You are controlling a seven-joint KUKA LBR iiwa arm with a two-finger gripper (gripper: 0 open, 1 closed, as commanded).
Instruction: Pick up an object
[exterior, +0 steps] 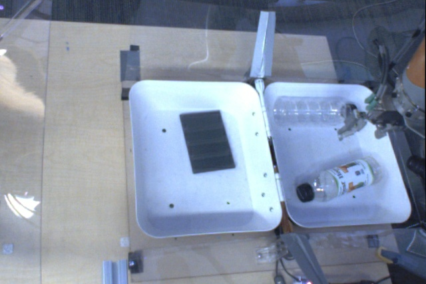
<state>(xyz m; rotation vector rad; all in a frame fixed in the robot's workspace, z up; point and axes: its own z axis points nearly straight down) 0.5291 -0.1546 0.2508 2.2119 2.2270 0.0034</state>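
My hand (365, 122) hangs at the right of the frame, over the upper right part of the right bin (399, 209). Its two fingers are spread apart with nothing between them. Just to its left a clear ribbed bottle (307, 110) lies on its side along the bin's upper wall. Lower in the same bin lies a labelled bottle (338, 181) with a black cap, tilted. The left bin (153, 203) on the tabletop (73, 143) holds a flat dark pad (207, 141).
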